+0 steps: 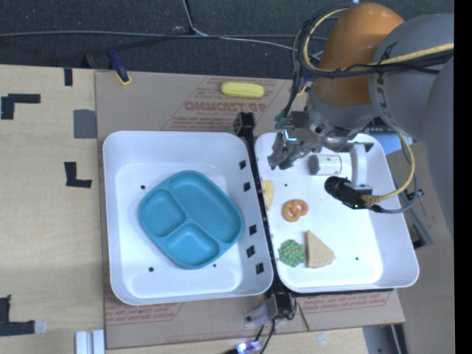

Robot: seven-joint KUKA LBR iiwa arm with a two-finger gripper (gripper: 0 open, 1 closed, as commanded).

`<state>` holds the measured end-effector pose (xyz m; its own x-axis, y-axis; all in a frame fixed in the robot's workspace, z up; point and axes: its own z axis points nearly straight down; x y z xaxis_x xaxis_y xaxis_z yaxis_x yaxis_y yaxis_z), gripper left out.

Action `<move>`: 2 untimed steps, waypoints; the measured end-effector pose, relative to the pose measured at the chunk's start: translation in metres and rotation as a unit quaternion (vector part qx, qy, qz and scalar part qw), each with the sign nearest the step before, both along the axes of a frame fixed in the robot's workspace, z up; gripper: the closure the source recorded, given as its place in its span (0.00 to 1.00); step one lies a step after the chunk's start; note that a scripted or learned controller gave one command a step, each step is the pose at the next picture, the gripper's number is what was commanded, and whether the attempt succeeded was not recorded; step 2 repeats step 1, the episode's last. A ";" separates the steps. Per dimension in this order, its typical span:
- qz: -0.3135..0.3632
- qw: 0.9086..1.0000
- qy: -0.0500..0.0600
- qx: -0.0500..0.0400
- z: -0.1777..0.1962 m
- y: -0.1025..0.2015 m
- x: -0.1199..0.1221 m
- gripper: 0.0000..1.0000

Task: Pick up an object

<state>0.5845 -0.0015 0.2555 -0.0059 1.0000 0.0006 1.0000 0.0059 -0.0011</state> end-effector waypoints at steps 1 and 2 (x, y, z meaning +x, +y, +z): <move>0.001 1.000 0.001 0.000 -0.014 0.061 0.013 1.00; 0.001 1.000 0.001 0.000 -0.014 0.061 0.013 1.00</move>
